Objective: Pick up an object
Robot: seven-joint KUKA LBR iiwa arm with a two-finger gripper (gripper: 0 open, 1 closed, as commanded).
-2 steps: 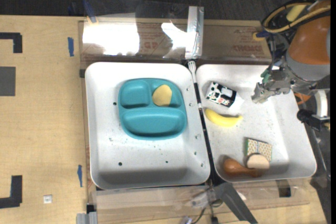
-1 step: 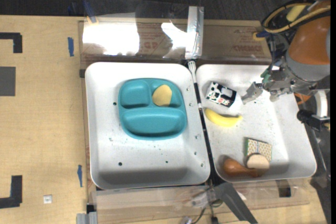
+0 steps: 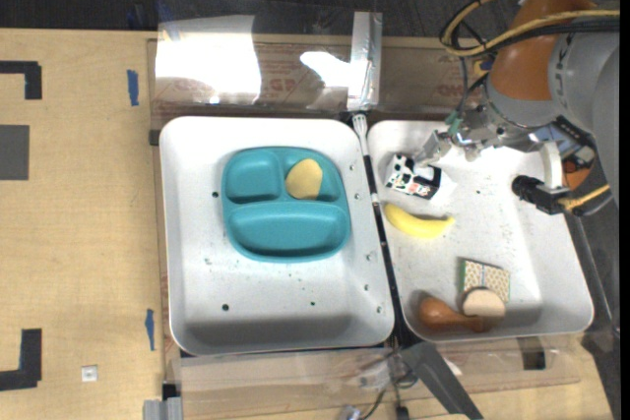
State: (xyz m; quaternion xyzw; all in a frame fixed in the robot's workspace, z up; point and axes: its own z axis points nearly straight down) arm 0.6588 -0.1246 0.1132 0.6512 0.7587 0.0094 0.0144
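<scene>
In the right bin [image 3: 551, 300] a small black-and-white object [image 3: 410, 178] lies at the far left, next to the divider. Just below it is a yellow banana [image 3: 419, 223]. Near the front lie a square patterned block [image 3: 485, 277] and a brown-and-beige piece [image 3: 459, 310], touching each other. My gripper [image 3: 436, 149] reaches in from the upper right, low over the bin's back left corner, its tip right beside the black-and-white object's upper right edge. Whether it touches that object is unclear. Nothing is seen held.
The left bin [image 3: 197, 290] holds a teal divided plate [image 3: 285, 229] with a yellow rounded fruit [image 3: 304, 178] in its upper right compartment. The grey arm with its orange band [image 3: 536, 59] and cables hangs over the right bin's back right. A clear plastic sheet [image 3: 266, 64] stands behind the bins.
</scene>
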